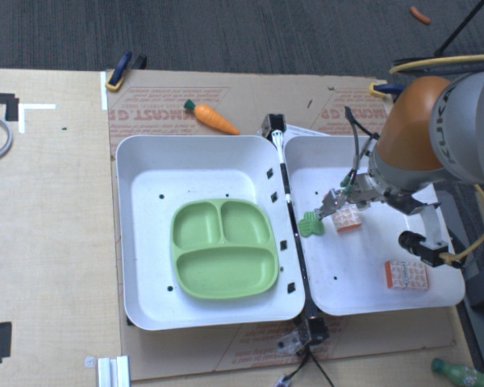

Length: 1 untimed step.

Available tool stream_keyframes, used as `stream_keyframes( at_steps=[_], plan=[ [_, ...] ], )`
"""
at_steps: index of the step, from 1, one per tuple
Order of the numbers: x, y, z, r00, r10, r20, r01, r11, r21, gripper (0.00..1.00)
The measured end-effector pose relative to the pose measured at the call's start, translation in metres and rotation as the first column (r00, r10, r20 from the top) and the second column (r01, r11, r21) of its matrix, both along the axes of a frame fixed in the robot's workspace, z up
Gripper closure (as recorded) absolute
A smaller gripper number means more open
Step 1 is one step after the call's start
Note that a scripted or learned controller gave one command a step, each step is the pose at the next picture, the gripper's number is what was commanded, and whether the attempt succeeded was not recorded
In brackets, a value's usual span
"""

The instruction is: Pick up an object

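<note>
A grey arm [436, 135] is seen lowered over the right bin [371, 293], its gripper [344, 202] just above a small white-and-orange packet [348, 220] near the bin's left wall. Whether the jaws are apart or together cannot be told from this slant. The packet is judged the likely target: it looks flat, light and slightly crumpled, lying tilted with a small green toy [310, 225] just beside it. A slip may be risked, since so thin a packet offers little to pinch, and the toy could be nudged or caught instead. A second printed packet [406, 275] lies well apart, nearer the bin's right edge. A green divided plate [223, 248] sits in the left bin [145, 240]; a toy carrot [213, 118] rests on the desk [48, 248].
</note>
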<state>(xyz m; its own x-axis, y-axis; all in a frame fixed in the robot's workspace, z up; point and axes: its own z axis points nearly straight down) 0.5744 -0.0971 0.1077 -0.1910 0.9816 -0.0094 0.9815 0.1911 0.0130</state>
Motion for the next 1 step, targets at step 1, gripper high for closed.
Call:
stream_keyframes(
  at_steps=[1],
  plan=[
    [0.0007,-0.0004,0.0098,1.000,-0.002,0.002,0.002,1.000,0.000,1.00]
  ],
)
